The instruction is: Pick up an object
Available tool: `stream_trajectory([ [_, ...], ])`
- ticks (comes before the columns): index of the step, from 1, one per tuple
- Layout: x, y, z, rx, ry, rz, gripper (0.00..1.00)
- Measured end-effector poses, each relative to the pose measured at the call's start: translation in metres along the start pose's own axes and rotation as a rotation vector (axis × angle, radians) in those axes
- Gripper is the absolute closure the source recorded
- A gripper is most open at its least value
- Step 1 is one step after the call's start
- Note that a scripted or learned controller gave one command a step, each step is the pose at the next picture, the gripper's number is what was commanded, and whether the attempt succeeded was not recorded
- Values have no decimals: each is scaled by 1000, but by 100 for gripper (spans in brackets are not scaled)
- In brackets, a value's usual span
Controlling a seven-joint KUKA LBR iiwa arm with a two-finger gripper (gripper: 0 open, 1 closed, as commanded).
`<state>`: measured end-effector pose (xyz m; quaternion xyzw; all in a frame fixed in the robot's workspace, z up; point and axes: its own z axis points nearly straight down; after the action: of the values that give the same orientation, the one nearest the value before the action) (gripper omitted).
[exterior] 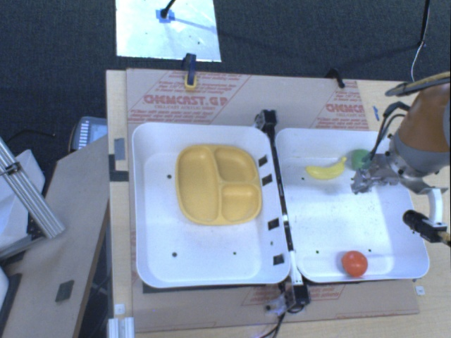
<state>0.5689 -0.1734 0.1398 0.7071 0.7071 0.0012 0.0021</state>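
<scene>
Two bins (148, 259), gripper (362, 182) beside banana (325, 170) and green object (360, 158)

Floor: dark blue-grey carpet (317, 20).
Bench: pale wood (70, 210), brown printed cardboard sheet (232, 97).
Carpet patch: shiny square panel (167, 20).

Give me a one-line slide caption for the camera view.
KUKA arm's gripper hangs over the right bin beside a banana and green object; tomato near front, yellow divided plate in left bin.
</scene>
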Motion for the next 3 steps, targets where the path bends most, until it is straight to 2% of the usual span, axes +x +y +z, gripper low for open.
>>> stream_trajectory([
  [1,4,1,-44,-1,0,-4,100],
  [2,4,3,-65,1,0,-4,100],
  [3,59,-2,-58,4,3,-9,100],
])
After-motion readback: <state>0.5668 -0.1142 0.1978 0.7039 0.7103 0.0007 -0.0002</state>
